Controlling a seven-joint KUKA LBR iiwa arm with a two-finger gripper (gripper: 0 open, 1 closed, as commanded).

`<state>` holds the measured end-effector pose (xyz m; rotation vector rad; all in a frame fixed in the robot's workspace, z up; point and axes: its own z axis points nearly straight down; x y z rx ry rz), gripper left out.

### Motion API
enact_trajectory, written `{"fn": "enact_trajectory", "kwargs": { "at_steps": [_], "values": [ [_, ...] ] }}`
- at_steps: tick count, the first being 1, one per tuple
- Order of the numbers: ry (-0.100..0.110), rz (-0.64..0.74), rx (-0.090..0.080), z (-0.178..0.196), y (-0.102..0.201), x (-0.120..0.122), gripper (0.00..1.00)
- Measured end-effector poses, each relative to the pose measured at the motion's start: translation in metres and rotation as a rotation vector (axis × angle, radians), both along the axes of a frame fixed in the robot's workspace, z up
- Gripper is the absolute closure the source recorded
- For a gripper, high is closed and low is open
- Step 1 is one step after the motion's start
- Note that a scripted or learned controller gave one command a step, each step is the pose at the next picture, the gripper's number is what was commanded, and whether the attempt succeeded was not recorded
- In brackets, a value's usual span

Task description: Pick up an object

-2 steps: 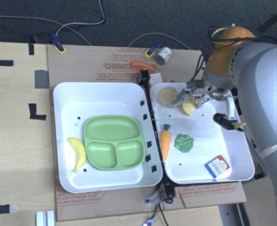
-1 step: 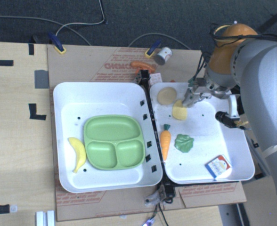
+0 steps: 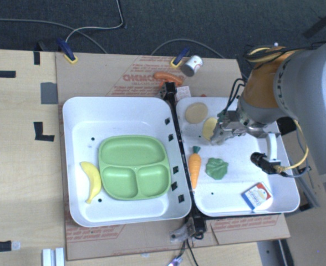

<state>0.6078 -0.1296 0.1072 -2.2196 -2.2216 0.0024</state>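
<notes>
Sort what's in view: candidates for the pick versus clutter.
Pick candidates:
pale yellow piece by the gripper
orange toy carrot
green leafy toy
tan round disc
yellow toy banana

Lying about:
green divided tray
blue clamps

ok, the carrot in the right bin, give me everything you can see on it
The carrot looks like a plastic toy: a smooth orange tapered body with a small green stem at its far end. It lies flat on the right bin floor, lengthwise along the left wall by the divider, narrow tip toward the near edge. The green leafy piece lies just to its right, apart from it. The claw is farther back, not touching it.
</notes>
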Motion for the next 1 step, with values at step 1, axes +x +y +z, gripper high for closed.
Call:
{"fn": "enact_trajectory", "kwargs": {
  "at_steps": [1],
  "values": [
    [0.0,0.0,0.0,-0.0001,0.0,0.0,0.0]
  ]
}}
